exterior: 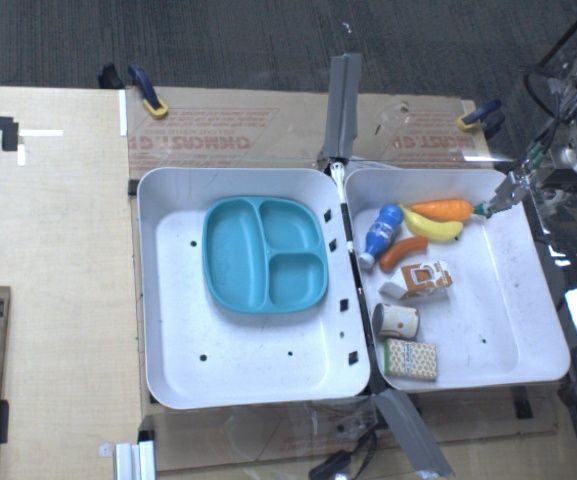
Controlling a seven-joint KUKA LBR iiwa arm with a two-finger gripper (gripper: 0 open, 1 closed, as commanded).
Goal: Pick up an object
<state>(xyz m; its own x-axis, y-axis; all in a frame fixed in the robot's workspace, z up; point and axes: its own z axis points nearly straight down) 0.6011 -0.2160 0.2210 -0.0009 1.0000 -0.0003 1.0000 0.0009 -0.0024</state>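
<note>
Glossy plastic tray [265,255], smooth white bins [158,298], wood bench [48,268]

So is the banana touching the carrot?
Touching. In the camera view the carrot lies right along the top edge of the banana in the right bin, with no white floor showing between them.

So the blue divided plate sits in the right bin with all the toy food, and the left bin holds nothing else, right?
Not quite. The camera view shows the blue divided plate alone in the left bin. The toy food, such as the banana and carrot, lies in the right bin.
</note>
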